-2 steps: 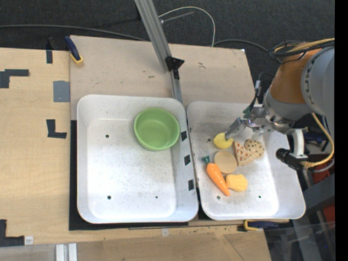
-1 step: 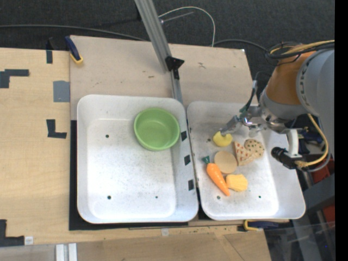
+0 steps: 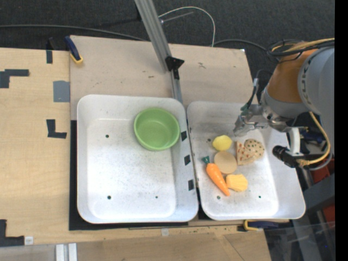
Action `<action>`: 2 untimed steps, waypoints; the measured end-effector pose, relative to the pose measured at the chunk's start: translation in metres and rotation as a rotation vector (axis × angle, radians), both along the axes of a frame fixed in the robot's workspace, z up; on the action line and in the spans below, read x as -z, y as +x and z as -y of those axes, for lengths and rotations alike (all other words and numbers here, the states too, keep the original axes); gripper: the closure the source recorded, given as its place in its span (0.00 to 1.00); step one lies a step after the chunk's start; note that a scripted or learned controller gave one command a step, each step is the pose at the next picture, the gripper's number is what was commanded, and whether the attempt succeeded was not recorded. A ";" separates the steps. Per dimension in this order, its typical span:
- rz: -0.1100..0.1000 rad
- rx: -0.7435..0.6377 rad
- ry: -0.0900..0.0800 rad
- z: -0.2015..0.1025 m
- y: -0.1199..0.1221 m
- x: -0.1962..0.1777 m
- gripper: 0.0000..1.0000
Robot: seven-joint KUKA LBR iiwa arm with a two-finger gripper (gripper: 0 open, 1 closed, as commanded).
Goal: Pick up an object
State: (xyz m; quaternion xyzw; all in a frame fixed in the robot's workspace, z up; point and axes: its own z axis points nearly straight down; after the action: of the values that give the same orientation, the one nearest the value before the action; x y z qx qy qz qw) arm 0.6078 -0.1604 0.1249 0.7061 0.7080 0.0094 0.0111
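Note:
The right bin (image 3: pixel 261 203) holds a cluster of toy foods: a yellow lemon (image 3: pixel 222 142), a tan round piece (image 3: pixel 225 161), a speckled pizza-like wedge (image 3: pixel 250 151), an orange carrot (image 3: pixel 217 178) with a green top, and a yellow piece (image 3: pixel 237 183). My gripper (image 3: pixel 244 125) hangs over the back part of that bin, just behind the wedge and to the right of the lemon. Nothing shows between its tips. In the left bin (image 3: pixel 109 194) sits a green bowl (image 3: pixel 156 128).
A slanted metal pole (image 3: pixel 157 34) rises from the back between the bins. Cables (image 3: pixel 190 15) run over the dark floor behind the bench. The arm's grey body and orange band (image 3: pixel 296 80) fill the right side.

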 end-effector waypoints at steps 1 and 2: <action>-0.026 0.000 0.002 -0.008 -0.004 -0.048 1.00; -0.024 0.001 0.001 -0.011 -0.001 -0.111 1.00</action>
State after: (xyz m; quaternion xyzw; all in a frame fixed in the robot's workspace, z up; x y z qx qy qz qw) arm 0.6069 -0.1490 0.2361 0.7064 0.7078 0.0014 0.0023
